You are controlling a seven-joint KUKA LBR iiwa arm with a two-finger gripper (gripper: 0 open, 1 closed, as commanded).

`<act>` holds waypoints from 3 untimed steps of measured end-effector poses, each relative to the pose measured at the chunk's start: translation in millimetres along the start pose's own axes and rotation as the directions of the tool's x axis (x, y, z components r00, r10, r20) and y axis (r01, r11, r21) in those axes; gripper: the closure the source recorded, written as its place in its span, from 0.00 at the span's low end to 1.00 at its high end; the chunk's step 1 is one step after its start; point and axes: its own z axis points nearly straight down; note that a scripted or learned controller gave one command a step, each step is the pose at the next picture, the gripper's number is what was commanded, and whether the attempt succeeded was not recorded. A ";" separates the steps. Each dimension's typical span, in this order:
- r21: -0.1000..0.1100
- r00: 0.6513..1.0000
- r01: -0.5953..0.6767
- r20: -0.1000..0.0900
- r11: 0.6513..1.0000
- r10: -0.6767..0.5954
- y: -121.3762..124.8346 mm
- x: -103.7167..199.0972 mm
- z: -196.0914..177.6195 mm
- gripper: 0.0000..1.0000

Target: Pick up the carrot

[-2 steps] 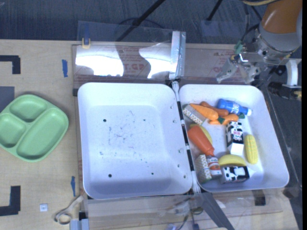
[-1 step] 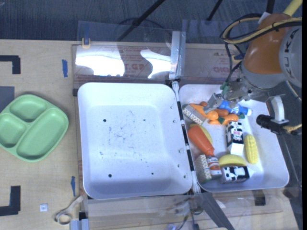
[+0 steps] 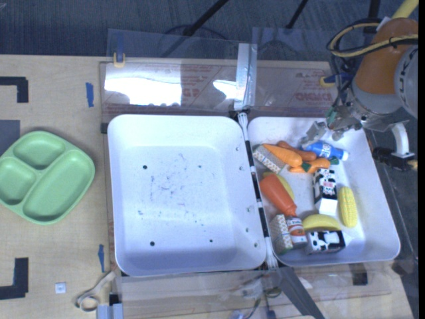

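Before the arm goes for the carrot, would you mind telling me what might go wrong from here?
The carrot lies packed among other items in the right bin: the blue bottle touches its far end, so a grasp may catch that instead. The orange bottle nearby looks similar and could be mistaken for it.

The setting is a robotics laboratory test cell. A grey industrial arm with an orange band, trailing yellow and black cables, reaches over a light wooden desk. Two shallow white plastic bins sit side by side, backed by clear acrylic shields. Black corner markers and blue tape strips mark reference positions on the desk. Plastic toy food serves as test objects. Black tripod legs stand on grey carpet behind.
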 end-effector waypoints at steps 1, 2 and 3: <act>-0.010 0.998 0.062 0.003 0.998 -0.062 -55.1 85.6 12.5 0.00; -0.030 0.983 0.182 0.020 0.983 -0.181 -57.9 84.3 25.4 0.00; -0.031 0.983 0.181 0.017 0.983 -0.180 -57.8 84.8 16.6 1.00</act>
